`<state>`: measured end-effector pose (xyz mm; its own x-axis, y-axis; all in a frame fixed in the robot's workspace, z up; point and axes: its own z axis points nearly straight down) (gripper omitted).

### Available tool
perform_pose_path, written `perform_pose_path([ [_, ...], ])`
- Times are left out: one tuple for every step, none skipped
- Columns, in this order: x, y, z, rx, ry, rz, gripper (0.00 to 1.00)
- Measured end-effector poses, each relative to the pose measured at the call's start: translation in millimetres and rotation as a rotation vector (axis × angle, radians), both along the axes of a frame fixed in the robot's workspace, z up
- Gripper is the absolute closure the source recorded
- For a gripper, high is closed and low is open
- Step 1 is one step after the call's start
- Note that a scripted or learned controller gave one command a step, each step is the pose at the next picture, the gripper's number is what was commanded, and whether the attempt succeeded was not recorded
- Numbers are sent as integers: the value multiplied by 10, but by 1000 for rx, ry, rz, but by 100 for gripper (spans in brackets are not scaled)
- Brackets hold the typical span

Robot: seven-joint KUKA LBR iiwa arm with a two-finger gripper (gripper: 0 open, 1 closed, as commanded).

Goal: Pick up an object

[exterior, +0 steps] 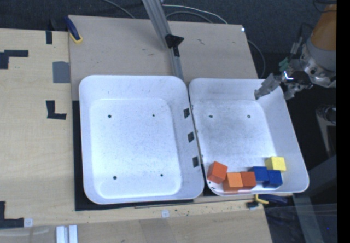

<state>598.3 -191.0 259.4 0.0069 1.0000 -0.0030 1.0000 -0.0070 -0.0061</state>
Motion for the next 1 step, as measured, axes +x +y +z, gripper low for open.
perform_pose_path([
  [37,58,117,2,-6,10,100],
])
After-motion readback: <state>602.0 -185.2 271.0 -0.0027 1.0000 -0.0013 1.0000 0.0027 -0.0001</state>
